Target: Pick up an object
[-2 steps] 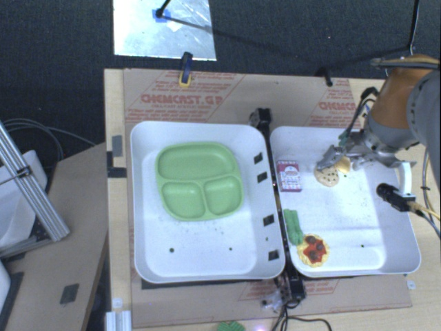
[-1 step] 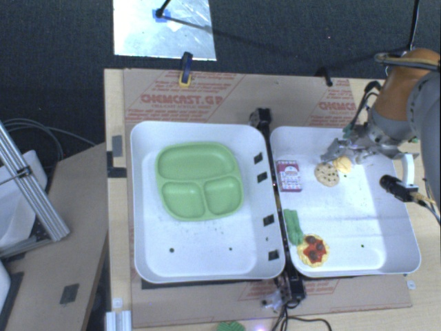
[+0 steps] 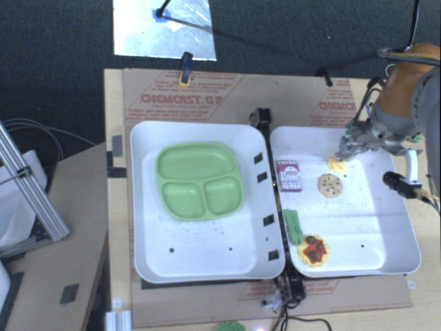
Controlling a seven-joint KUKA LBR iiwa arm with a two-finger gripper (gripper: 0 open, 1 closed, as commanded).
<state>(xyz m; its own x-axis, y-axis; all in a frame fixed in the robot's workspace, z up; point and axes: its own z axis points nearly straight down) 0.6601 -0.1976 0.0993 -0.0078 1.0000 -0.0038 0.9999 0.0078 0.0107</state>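
Note:
In the right bin [image 3: 393, 250] lie a small yellow piece [image 3: 336, 164], a round cookie [image 3: 330, 185], a red-and-white packet [image 3: 288, 176], a green strip [image 3: 293, 226] and a small pizza with red topping [image 3: 313, 249]. My gripper [image 3: 346, 150] hangs at the bin's far side, its tip just above the yellow piece and possibly touching it. The grey arm with its orange band [image 3: 406, 81] comes in from the upper right.
The left bin [image 3: 145, 254] holds a green divided plate [image 3: 200, 180]. A black divider with clips [image 3: 270, 185] runs between the bins. A black handle-like part [image 3: 400, 183] juts over the right bin's right side. Cardboard lies under both bins.

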